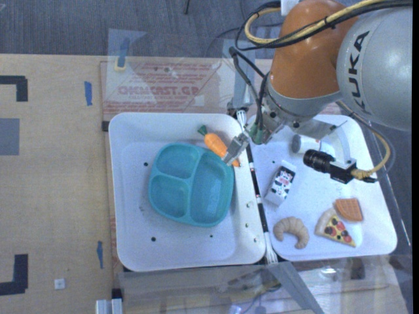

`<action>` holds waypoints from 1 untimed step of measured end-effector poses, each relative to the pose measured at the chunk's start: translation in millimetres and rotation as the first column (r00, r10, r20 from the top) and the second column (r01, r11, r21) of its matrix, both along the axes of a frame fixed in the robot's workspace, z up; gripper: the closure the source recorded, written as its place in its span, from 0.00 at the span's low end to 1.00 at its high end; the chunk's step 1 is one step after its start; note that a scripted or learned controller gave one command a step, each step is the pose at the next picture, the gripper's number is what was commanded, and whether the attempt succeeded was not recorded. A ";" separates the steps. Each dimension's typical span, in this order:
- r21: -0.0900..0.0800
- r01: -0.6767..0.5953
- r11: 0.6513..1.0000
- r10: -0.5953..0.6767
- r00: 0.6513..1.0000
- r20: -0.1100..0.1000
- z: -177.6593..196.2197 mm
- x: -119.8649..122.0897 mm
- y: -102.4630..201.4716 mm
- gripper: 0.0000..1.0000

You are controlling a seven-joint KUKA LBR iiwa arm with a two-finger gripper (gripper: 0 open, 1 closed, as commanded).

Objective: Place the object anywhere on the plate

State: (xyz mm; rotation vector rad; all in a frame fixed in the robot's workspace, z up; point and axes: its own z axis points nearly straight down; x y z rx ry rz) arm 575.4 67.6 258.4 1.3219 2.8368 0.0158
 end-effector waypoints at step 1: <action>0.001 0.002 1.000 -0.002 1.000 0.005 10.6 1.9 -0.9 1.00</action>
